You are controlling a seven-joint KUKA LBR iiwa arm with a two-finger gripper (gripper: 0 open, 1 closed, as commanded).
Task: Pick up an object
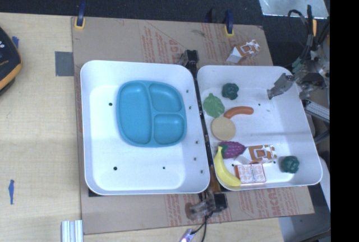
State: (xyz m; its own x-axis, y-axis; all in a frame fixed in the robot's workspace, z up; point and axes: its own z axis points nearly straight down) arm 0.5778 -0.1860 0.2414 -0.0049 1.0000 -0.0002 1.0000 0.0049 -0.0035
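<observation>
Gripper (279,88) poised over the upper right corner of the right bin (291,123); whether it is released or clenched cannot be told, and the arm behind it is cut off. Left of it lie a dark green broccoli (230,90) and an orange sausage (239,111); below it, a second dark green piece (290,164), indistinct.

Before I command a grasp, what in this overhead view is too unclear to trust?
- Gripper: small and blurred at the right bin's far right corner; whether it is open or shut cannot be told.
- Arm: cut off by the view's right edge.
- Cartons beside the banana: printing too small to read.
- Purple item: partly overlapped by the banana's tip; its identity is uncertain.
- Small box outside the bins: too small to identify.
</observation>
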